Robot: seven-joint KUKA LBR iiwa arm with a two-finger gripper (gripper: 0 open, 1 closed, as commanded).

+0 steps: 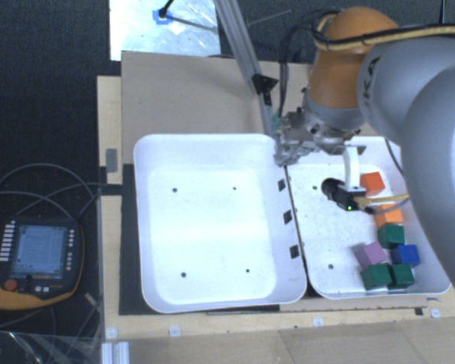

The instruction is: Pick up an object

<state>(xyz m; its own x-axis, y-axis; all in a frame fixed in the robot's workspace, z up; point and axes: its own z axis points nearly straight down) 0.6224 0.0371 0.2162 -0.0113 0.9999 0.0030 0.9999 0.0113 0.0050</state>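
**A:** Item one, far left?
**B:** Control pendant, yellow-edged with a pale screen. It lies off the bench among dark cables.

**A:** Item two?
**B:** Left bin, white and shallow, with four small dark dots on its floor. It stands on a brown board.

**A:** Item three?
**B:** Gripper, under the orange-banded wrist. It sits low over the far end of the rim where the two bins meet. Whether it is apart or together cannot be told from this angle.

**A:** Item four?
**B:** Right bin, white, touching the left bin along one long side. All the blocks lie in its right half, well apart from the gripper.

**A:** The blocks, one by one?
**B:**
- Pink block, towards the near end.
- Upper orange block, farthest back and set apart from the rest.
- Pair of green blocks, side by side in the near right corner, just in front of the pink one.
- Lower orange block, by the right wall.
- Dark green block, touching the lower orange block on its near side.
- Blue block, just beside the pink block, between the dark green block and the pair.
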